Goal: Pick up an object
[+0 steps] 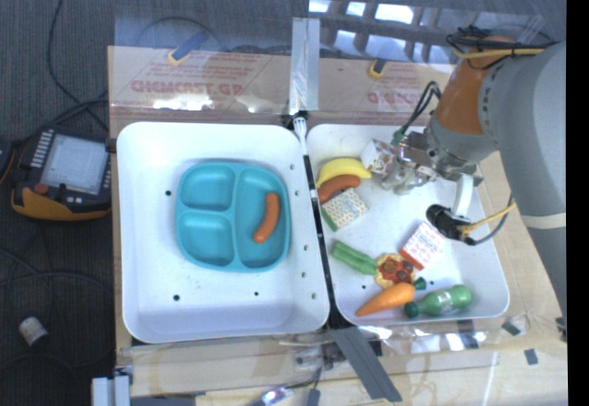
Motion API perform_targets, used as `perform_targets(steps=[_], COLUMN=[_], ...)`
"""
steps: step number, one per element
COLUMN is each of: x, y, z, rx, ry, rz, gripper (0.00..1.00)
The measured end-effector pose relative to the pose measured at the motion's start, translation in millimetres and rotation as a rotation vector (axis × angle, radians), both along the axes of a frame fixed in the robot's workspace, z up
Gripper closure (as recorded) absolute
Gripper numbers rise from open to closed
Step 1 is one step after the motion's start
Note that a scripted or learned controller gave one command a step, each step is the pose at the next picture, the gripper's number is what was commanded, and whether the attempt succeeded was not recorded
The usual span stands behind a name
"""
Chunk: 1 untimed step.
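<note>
The banana [342, 170] is judged the likeliest object for picking, being the item nearest the end effector [402, 171]; it lies in the right bin [497, 257] toward the far left corner, with a small sausage-like piece [337, 186] touching its near side and a pale waffle-patterned block [344, 207] just beside that. The end effector is seen low over the far part of the same bin, just right of the banana; nothing is seen between its fingers, and whether they are spread or closed cannot be told from this view.

A failed grasp is considered possible: the banana is curved and crowded by its neighbours, so a finger could land on the sausage-like piece or push the fruit against the bin's left wall. A black cable loop [451, 221] hangs beside the arm and could snag on the bin contents.

Also held in the right bin are a green pepper-like vegetable [352, 257], a carrot [386, 299], a small red and yellow item [398, 268], a green bottle [444, 301] near the near right corner, and a red and white carton [423, 246]. In the left bin [147, 303] a blue compartment tray [230, 215] is set, and an orange sausage [266, 216] lies in its right-hand compartment.
</note>
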<state>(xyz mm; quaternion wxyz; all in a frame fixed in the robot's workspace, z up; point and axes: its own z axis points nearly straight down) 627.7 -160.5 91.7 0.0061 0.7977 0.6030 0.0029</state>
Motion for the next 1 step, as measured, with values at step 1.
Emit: perform_targets(steps=[1], x=[40.8], y=[-44.3], z=[124.9], rx=[-0.001], ry=[0.014], rz=[0.397], gripper=[1.0])
